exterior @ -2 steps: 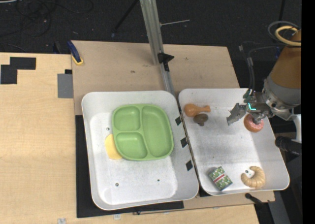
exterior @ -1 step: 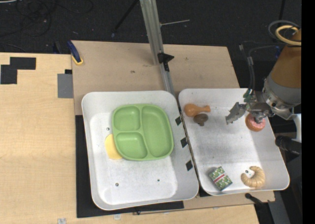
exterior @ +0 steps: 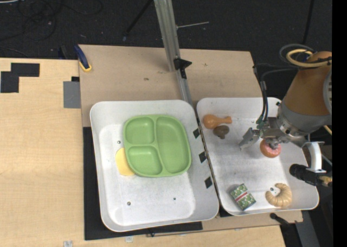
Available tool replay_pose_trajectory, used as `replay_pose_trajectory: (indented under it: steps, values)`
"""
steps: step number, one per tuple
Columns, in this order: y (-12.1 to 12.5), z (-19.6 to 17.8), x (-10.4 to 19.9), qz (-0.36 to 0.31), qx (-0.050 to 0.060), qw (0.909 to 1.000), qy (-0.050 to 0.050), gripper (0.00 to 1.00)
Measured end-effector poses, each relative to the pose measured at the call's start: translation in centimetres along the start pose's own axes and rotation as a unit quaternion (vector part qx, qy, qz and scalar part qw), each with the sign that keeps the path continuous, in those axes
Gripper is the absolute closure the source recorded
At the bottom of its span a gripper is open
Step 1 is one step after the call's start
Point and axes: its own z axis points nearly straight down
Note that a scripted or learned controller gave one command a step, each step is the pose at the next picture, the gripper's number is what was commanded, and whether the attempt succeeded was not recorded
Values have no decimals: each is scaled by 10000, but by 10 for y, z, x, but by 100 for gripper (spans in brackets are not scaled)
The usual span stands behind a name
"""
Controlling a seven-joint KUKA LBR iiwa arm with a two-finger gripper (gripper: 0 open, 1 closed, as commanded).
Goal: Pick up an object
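Nearest the camera, at the front of the right bin [exterior: 233,186]: a small green carton [exterior: 242,196] lying tilted on the bin floor, and just to its right a tan croissant-shaped piece [exterior: 279,195] close to the front right corner. The two lie apart, not touching.

Left bin [exterior: 108,197]: front part bare white floor. Toward its middle sits a green divided plate [exterior: 157,146] with three compartments. A yellow object [exterior: 123,163] pokes out from under the plate's left edge, mostly covered.

Mid right bin: the jaws [exterior: 264,137] are over the floor right of centre, arm coming in from the right with its orange band [exterior: 306,86] above. One grey finger [exterior: 249,138] splays out to the left. A red-pink round object [exterior: 270,149] sits directly below the wrist, touching or just beside the jaws; whether it is clamped between the fingers cannot be told from this angle, nor whether the jaws are open or closed.

Further back in the right bin, near the divider: an orange pear-shaped piece [exterior: 216,120] lying on its side, with a small brown lump [exterior: 220,130] just in front of it, touching or nearly so.

Behind both bins: brown board of the desk [exterior: 130,75], with an upright aluminium post [exterior: 169,29] rising from its middle.
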Motion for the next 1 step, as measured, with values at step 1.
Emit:
replay_pose_trajectory:
  steps: [1]
  values:
    - [4,61,7,1,-1,10000,1,0]
